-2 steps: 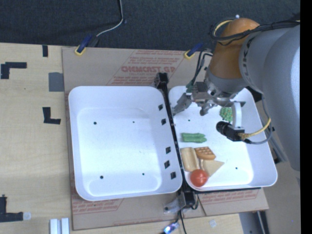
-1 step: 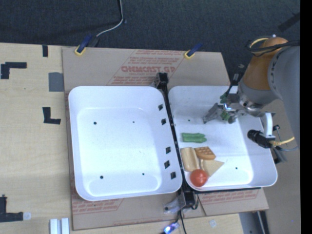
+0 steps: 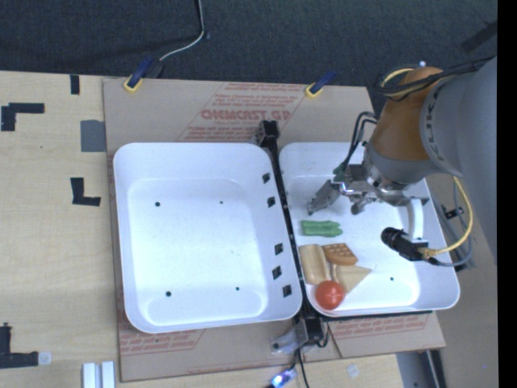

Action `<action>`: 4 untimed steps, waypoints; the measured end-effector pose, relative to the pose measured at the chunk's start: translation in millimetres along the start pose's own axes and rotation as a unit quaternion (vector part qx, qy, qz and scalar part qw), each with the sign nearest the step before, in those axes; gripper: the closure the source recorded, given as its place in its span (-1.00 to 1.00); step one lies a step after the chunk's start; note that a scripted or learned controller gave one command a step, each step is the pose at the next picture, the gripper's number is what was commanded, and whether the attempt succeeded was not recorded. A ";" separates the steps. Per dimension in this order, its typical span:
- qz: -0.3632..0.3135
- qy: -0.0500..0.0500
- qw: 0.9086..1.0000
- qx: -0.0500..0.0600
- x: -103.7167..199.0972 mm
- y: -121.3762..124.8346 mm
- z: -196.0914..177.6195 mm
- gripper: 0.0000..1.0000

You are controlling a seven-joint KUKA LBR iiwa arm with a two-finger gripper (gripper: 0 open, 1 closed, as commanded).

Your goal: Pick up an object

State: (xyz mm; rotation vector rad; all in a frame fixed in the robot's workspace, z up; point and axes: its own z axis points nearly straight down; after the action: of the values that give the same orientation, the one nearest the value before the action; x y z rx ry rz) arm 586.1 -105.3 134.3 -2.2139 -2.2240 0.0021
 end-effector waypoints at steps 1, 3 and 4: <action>0.006 -0.001 1.000 0.002 -65.0 -64.9 16.1 -1.00; -0.003 0.000 1.000 -0.010 89.6 -52.8 -253.2 -1.00; 0.005 -0.002 1.000 -0.003 18.8 -105.1 -276.5 -1.00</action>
State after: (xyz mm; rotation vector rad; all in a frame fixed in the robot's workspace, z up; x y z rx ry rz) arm 481.8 -87.4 411.2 -2.2303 -2.2168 -0.0005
